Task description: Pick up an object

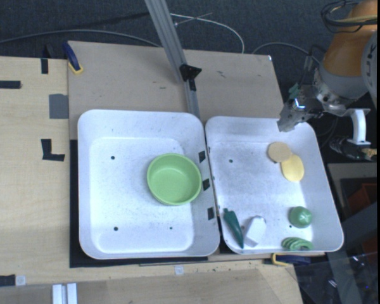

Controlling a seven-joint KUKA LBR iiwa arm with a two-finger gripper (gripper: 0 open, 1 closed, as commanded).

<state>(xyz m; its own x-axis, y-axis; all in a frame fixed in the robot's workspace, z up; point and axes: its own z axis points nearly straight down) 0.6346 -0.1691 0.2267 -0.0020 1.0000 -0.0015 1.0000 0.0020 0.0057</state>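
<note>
While my gripper (290, 120) hangs over the far right corner of the right bin (240, 138), I cannot tell its state. Nearest, just below it in the bin, lie a tan disc (278, 151) and a yellow piece (293, 168), touching each other. Farther off sit a green ball (299, 216), green slices (296, 244) and, in the left bin (101, 170), a green bowl (173, 179).

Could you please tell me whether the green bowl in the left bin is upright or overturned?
Upright: the green bowl shows its open rim and hollow inside, resting on the left bin's floor.
</note>
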